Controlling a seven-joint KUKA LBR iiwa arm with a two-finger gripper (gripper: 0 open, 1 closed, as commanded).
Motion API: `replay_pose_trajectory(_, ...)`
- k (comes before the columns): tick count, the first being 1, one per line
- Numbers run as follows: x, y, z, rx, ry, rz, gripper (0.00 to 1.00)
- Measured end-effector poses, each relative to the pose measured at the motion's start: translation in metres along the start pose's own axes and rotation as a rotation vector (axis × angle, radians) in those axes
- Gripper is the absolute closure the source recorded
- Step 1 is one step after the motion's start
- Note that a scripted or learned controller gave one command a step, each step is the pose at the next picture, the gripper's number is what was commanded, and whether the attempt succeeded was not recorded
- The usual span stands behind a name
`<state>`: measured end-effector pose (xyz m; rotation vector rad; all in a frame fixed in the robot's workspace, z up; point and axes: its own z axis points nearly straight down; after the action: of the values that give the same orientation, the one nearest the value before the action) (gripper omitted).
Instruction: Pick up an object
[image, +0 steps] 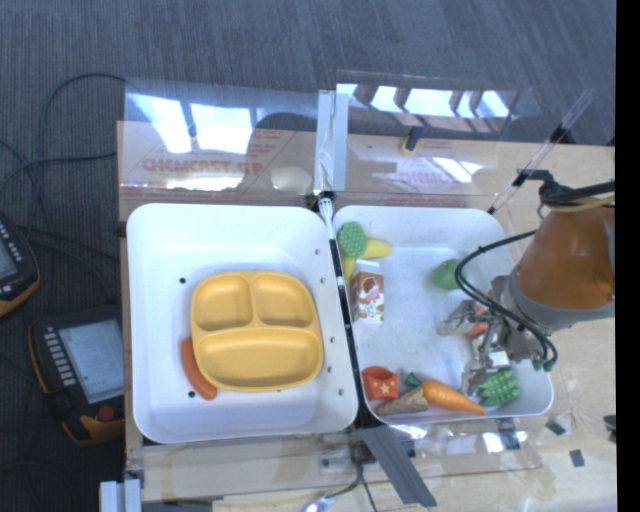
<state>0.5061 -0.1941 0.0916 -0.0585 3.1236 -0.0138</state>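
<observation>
Claw (490, 352) position: low inside the right bin (420, 225), toward its near right corner, below the orange band (568, 262) of the arm that enters from the right. Its metal fingers (497, 350) point down at the bin floor among looped black cables (480, 290), and whether they are parted or closed cannot be told from this angle; no object is visibly between them. A green bumpy toy (497, 387) lies just beside the claw on the near side, close to the bin's near wall. A toy carrot (452, 396) lies next to that green toy, pointing toward it, with a brown piece (403, 403) and a red pepper-like toy (380, 382) to its left along the near wall. A small round green object (447, 273) lies farther back in the same bin, apart from the claw. Near the divider between the bins are a small printed carton (368, 297), a green leaf-shaped toy (351, 239) and a yellow toy (375, 249) touching it. The left bin (160, 330) holds a yellow divided tray (257, 330) with three compartments, lying flat, and a red sausage-shaped toy (196, 370) resting against the tray's left near edge. Both bins sit side by side on the worktop (590, 400). Clear plastic panels (330, 130) stand behind the bins.
</observation>
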Motion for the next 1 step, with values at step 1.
replay_pose_trajectory(1,-0.0566,0.0459,0.0014,-0.005,0.001,0.083,0.00)
